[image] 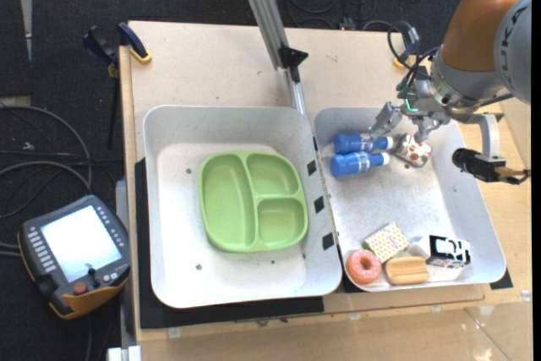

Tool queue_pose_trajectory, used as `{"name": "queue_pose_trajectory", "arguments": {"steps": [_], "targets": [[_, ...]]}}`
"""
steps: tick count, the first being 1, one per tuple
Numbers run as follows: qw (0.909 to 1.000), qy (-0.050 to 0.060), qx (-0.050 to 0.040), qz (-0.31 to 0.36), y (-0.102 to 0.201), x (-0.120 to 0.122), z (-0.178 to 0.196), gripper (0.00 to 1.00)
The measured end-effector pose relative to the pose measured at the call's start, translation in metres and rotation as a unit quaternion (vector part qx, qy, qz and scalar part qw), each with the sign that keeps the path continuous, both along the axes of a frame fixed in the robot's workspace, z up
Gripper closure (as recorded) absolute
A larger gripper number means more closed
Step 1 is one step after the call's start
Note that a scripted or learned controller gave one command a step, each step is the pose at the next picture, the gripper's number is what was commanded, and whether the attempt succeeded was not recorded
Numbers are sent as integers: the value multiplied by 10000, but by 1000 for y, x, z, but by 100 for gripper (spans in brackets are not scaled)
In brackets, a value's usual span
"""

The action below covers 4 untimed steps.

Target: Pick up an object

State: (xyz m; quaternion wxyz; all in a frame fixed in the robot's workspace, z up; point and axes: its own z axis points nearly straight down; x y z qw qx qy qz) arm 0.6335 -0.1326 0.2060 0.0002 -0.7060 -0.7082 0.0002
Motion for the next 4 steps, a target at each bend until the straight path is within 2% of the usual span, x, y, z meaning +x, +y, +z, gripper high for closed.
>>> {"name": "queue_pose_trajectory", "arguments": {"steps": [1, 2, 3, 4], "targets": [[10000, 20, 0, -13, 3, -8, -47, 0], [10000, -53, 9, -4, 6, 5, -88, 0], [9999, -146, 13, 6, 9, 14, -98, 0], [10000, -16, -3, -1, 7, 6, -100, 100]]}}
